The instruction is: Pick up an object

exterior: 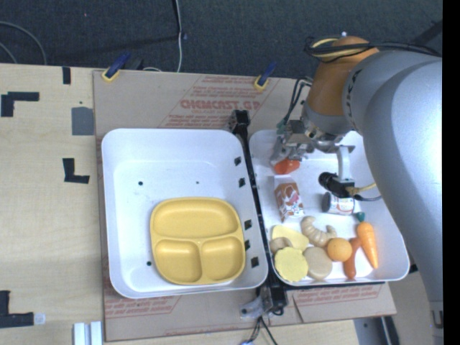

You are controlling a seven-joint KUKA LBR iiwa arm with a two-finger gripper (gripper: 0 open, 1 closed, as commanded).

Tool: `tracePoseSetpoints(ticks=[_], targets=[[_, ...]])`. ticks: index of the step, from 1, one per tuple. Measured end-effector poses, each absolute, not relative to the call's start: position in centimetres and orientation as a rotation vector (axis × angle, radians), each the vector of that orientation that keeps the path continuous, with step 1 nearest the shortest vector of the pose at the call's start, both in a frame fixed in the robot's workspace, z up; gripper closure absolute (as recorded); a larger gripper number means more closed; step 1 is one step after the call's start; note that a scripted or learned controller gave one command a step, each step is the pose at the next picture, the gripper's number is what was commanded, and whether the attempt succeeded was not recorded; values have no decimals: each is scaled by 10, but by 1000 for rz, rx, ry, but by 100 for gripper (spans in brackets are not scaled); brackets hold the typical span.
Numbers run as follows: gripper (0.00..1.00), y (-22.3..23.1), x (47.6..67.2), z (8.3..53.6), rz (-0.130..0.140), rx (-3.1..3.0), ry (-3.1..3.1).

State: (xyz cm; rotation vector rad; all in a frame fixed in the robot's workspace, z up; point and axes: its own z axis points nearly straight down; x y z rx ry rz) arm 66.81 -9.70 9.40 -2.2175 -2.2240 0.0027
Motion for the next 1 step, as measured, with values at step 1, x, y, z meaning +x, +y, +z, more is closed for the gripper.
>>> tracePoseSetpoints(ticks=[1], targets=[[100, -44, 615, 191, -8, -2216, -2229]])
